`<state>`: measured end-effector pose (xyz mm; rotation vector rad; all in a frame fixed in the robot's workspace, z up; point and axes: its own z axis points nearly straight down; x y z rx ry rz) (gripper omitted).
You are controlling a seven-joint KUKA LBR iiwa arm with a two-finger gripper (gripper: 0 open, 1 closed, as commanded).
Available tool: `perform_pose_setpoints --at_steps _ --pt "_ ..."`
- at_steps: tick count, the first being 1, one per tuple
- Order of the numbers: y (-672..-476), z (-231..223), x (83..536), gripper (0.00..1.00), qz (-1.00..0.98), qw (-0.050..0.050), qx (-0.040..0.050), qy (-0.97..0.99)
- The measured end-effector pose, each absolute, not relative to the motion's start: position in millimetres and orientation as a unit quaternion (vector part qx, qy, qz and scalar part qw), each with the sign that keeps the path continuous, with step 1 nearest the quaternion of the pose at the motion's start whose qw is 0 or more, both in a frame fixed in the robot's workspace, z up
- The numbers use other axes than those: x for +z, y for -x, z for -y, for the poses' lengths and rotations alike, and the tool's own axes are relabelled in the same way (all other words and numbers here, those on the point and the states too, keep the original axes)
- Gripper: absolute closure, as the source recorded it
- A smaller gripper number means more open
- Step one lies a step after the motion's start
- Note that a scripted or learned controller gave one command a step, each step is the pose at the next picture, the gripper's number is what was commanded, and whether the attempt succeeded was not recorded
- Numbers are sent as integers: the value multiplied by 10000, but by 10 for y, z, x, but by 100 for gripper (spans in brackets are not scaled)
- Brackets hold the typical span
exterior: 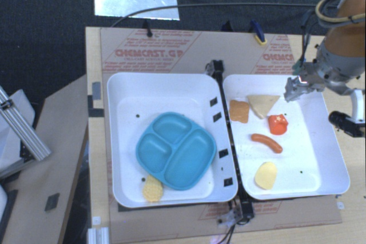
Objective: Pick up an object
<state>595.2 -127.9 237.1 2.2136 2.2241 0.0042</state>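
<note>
1. Two bins sit side by side; the gripper (pixel 294 90) hovers at the far edge of the right bin (pixel 329 177), with nothing held.
2. Nearest it lies the cheese wedge (pixel 263 104), beside the tomato (pixel 278 124).
3. Descending off-centre risks pushing that flat wedge away.

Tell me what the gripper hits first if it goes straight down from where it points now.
Probably the pale cheese wedge or the bare floor of the right bin just beside it: the gripper hangs over the wedge's right corner, but depth is unclear from this slant.
</note>
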Motion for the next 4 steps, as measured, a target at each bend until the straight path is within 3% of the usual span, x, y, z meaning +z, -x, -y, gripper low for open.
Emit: perform_pose_setpoints --at_steps 3,4 --pt "-6068 -379 2101 100 -7107 -1 14 -7035" --pt "-6152 -959 2267 100 -7109 3 23 -7033"
